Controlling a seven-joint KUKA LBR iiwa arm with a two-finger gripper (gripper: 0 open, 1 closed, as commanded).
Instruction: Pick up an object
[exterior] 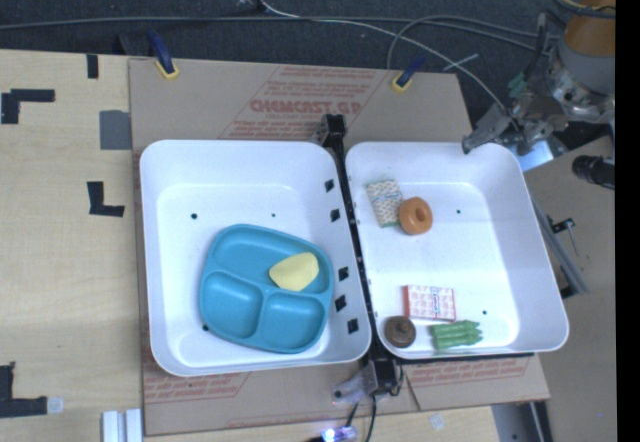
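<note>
The gripper (500, 135) is seen above the right bin's (520, 260) far right corner; its state cannot be told. A small orange ring (415, 216), probably light and stiff, lies near the bin's far edge, best pinched across its rim.

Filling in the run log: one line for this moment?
arm: gripper at right bin's upper right rim | holding: nothing seen | nearest: orange ring | left bin: blue tray, yellow object

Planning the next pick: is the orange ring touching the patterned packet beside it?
Cannot tell. In the camera view the orange ring sits right against the patterned packet; no gap between them shows plainly.
</note>
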